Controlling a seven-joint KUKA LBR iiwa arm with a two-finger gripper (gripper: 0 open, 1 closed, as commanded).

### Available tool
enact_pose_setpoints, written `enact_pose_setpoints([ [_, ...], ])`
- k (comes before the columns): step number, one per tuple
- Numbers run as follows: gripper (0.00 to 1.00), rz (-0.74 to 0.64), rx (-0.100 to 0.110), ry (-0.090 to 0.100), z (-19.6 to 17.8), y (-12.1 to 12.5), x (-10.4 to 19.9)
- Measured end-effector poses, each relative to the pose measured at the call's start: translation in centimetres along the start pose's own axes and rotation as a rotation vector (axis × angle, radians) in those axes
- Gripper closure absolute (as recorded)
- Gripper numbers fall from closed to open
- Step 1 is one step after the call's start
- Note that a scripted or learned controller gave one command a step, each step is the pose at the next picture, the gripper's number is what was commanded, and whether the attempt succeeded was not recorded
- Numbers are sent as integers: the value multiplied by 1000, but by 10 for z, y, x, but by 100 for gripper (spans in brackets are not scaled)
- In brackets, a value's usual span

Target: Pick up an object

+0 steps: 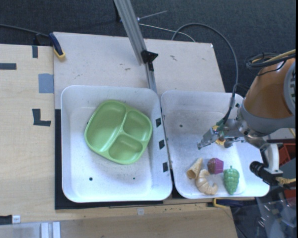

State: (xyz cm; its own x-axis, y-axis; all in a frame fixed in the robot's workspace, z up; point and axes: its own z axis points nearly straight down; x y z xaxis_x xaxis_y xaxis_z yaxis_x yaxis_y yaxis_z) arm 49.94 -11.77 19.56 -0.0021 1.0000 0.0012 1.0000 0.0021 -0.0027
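Camera view: one green plate (118,131), four small toys (212,174), one hand (208,140).

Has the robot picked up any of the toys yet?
Not yet. Nothing looks done: the green toy, the purple piece and the two tan pastry-like toys all lie in the right bin. In hand: the gripper hangs just above them, with nothing visible in it. Left: going down, grabbing one and lifting it. The green plate sits in the left bin.
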Motion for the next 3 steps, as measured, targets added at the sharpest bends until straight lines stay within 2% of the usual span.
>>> enact_pose_setpoints([
  [1, 0, 0, 0, 0, 0, 0, 0],
  [2, 0, 1, 6, 0, 64, -1, 1],
  [3, 0, 1, -2, -3, 108, -1, 1],
])
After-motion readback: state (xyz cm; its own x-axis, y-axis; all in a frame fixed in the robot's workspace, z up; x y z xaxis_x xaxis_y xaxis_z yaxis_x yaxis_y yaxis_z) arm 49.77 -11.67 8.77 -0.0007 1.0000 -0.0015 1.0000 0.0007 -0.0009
